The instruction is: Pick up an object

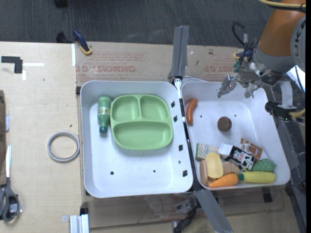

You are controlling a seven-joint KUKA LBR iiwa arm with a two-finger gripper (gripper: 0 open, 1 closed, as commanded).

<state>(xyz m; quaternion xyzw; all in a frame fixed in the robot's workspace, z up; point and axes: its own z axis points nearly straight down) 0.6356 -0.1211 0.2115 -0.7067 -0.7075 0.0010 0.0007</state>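
Both shallow white plastic bins (131,178) look smooth with a faint sheen. The pale green three-part plastic tray (142,121) is matt and even. The light wood-grain surface (36,110) looks flat and dull, and the brown printed cardboard sheet (126,62) beside it looks papery and matt.

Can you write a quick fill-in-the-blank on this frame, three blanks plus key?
1. The green bottle lies in the ____ bin, beside the divided green plate.
2. The sausage lies along the right bin's ____ wall.
3. The carrot lies next to the ____ ear of corn.

Missing words: left; left; yellow
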